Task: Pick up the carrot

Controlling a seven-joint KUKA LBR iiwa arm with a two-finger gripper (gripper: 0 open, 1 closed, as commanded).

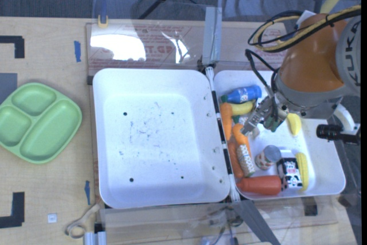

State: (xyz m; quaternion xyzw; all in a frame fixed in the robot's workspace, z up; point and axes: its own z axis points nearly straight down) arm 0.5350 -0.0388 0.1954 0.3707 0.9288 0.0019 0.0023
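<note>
The arm reached down from the right, its gripper spread open just above the carrot.

The grey robot arm has a smooth, rounded casing, with part of a dark letter marking showing at its edge. Above the wrist sits a broad, glossy orange band, dome-shaped and catching a pale highlight on top. A bundle of thin black, yellow and red cables loops across the orange band and trails down its side. Below the band a grey wrist collar narrows to the small metal two-finger tool, built of silvery and dark parts with a touch of green. A black cylindrical fitting with a white cap juts from the arm's lower side.
</note>
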